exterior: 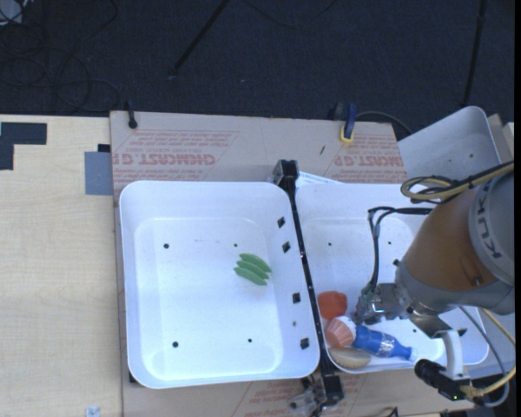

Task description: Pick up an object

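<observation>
Near the front corner of the right bin (347, 211), the gripper (371, 307) hangs just beside an orange ball (333, 303) and a blue bottle (380, 344), its grasp impossible to tell, and the bottle looks light, smooth and slippery, best taken across its body.

Two glossy white plastic bins (139, 233) sit on matt brown cardboard (243, 150) over a pale wood-grain bench (43, 276).
</observation>
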